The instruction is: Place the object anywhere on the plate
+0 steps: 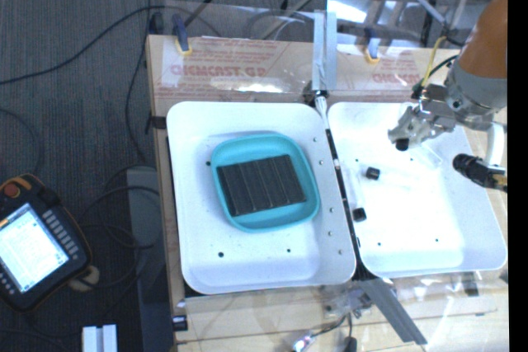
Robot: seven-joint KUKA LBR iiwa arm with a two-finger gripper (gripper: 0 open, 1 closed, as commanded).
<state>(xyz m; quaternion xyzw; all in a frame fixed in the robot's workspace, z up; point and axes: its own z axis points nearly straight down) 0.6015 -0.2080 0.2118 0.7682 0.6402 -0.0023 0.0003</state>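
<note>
A teal plate (307,177) lies in the left white bin (191,177). A dark grey ribbed rectangular object (262,184) rests flat on the middle of the plate. My gripper (408,132) hangs over the upper part of the right white bin (437,235), well to the right of the plate and apart from the object. Nothing shows in the gripper.
Two small black bits (373,173) (359,213) lie on the right bin's floor near its left wall. A black cylindrical piece (474,167) juts in at the right edge. A clear panel with clamps (247,66) stands behind both bins. A pendant (29,243) lies on the floor at left.
</note>
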